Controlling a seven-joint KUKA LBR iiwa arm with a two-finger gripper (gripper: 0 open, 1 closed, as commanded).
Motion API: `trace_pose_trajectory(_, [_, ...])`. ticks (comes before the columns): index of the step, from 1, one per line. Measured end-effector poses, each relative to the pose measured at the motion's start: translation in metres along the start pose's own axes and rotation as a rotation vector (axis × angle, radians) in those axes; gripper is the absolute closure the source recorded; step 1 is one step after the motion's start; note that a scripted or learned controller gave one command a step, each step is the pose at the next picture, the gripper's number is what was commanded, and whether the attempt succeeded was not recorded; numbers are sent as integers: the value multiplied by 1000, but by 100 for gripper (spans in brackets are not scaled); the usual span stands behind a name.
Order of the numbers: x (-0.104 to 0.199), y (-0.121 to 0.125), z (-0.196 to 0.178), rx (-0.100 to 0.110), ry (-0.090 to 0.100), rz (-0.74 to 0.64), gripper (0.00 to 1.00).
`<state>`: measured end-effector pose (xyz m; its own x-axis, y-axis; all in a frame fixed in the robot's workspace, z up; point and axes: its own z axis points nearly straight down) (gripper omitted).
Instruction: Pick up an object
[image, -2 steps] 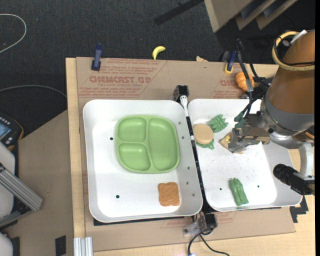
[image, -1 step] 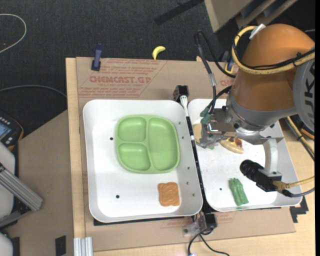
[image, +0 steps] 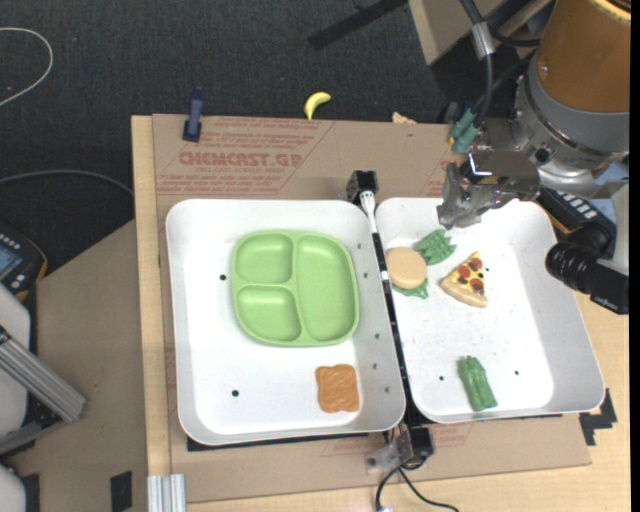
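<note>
Claw: the claw hangs over the far edge of the right bin, at about 12 o'clock of that bin, with the grey arm reaching in from 2 o'clock; whether its tips are apart or together cannot be told, and nothing is seen between them.
Right bin: the right bin holds four toy foods.
Green leafy piece: the green leafy piece lies just below the claw, at 11 o'clock in the bin.
Burger: the round burger sits at 9 o'clock, close to the bin's left wall, touching the leafy piece's side.
Pizza slice: the pizza slice lies near the bin's middle, at 3 o'clock from the burger and apart from it.
Green vegetable: the green vegetable lies at 6 o'clock, near the front wall, well apart from the others.
Left bin: the left bin carries a green divided plate at its centre.
Waffle: the brown waffle lies at 5 o'clock in the left bin, just off the plate.
Surface: the surface is cardboard, with a blue clip and a yellow banana at its far edge, toward 12 o'clock.
</note>
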<state>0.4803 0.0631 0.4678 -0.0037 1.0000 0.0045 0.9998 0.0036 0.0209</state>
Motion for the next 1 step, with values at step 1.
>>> trace_pose_trajectory(1, [-70,25,138,34,-8,12,100])
